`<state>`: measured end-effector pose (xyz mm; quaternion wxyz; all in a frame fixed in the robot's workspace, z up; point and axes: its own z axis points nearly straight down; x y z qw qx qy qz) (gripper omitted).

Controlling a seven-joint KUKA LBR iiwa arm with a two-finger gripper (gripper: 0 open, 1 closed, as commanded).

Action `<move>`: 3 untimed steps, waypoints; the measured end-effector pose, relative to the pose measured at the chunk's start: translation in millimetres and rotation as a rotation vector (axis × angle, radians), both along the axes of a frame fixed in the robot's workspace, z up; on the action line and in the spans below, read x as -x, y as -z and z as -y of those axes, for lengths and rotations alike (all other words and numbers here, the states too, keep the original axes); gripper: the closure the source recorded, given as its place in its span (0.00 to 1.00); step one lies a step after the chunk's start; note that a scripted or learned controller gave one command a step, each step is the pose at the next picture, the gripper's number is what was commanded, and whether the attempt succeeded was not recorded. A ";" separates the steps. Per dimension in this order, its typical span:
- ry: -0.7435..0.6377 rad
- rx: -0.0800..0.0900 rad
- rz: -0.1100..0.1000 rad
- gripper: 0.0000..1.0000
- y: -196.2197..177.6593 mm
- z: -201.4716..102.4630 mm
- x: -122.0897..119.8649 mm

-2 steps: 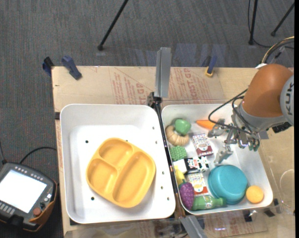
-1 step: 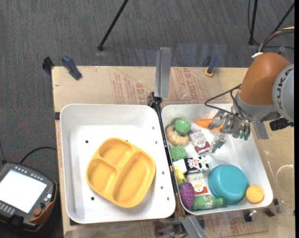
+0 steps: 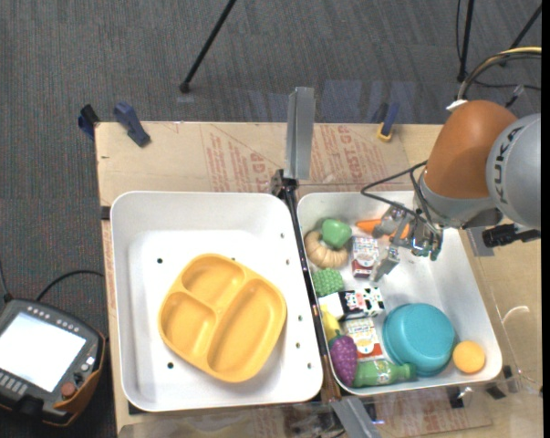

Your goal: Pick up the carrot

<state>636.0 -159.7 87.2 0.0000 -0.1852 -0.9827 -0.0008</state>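
Broadly, the arm (image 3: 475, 158) reaches over the right bin (image 3: 457, 286), its gripper (image 3: 395, 245) hovering above the clutter at the bin's back; whether the jaws are spread cannot be told. The carrot (image 3: 368, 225) lies just beside it, next to a green toy (image 3: 337, 233). A good approach probably descends straight over the carrot, clear of its neighbours.

Yellow divided plate (image 3: 223, 317) in left bin (image 3: 129, 235); teal bowl (image 3: 420, 337), orange ball (image 3: 469, 357) right.
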 end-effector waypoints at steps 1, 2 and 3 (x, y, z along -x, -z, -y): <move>0.219 0.001 -0.003 0.00 0.9 -28.2 1.6; 0.424 0.001 -0.002 0.00 0.8 -32.9 1.3; 0.634 0.002 -0.003 0.00 1.0 -44.7 -1.8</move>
